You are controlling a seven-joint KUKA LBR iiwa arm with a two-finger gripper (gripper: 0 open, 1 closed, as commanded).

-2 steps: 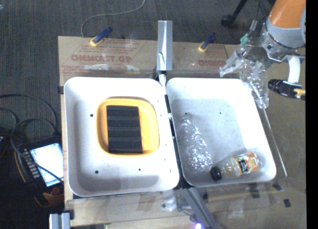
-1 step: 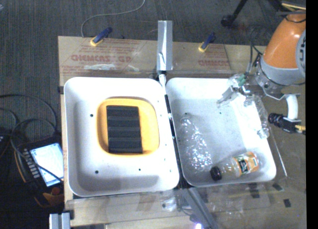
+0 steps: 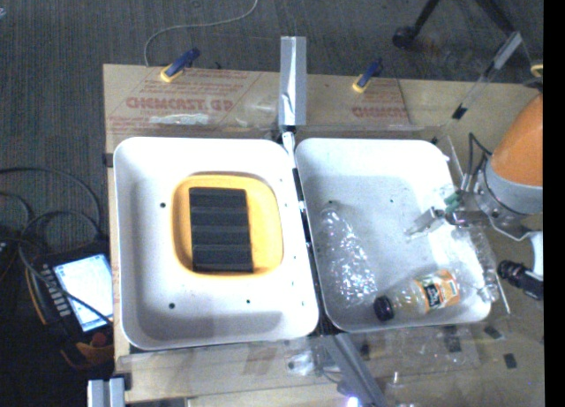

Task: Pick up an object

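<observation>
The tool [image 3: 433, 217], grip state impossible to tell, is hovering above-right of the bottle [image 3: 422, 295], lying lengthwise along the bin's [image 3: 371, 154] near wall.

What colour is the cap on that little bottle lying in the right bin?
Black. The bottle lies near the bin's front edge in the camera view, its cap pointing left.

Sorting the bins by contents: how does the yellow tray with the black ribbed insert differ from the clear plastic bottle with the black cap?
The yellow tray with the black ribbed insert is opaque, squarish and flat; the clear plastic bottle with the black cap is see-through, slim and lying on its side. The tray sits mid-way in the left white bin; the bottle lies near the front edge of the right white bin. Both rest untouched, with black parts.
</observation>
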